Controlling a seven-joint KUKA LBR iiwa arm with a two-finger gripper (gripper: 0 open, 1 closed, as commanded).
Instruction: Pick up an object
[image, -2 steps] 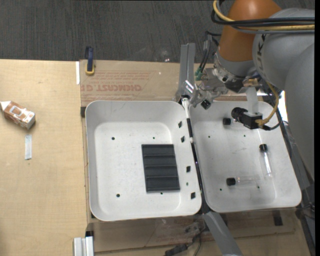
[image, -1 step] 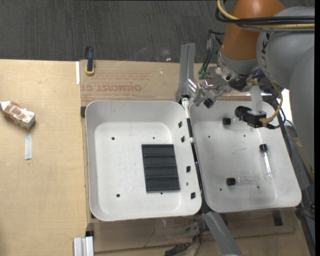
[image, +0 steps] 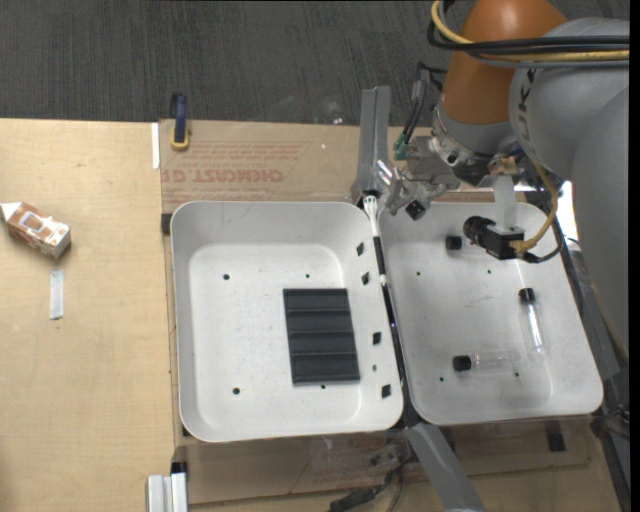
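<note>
A black ribbed rectangular block lies flat in the middle of the left bin. In the right bin lie two clear tubes with black caps: one near the right wall, pointing front to back, and one near the front, lying crosswise. My gripper hangs over the far left corner of the right bin, close to the divide between the two bins. It is well away from the tubes and the block, and nothing shows in its grasp.
The grey arm with its orange band comes in from the upper right over the right bin's far side. A small orange-and-white box and a pale strip lie on the wooden bench to the left.
</note>
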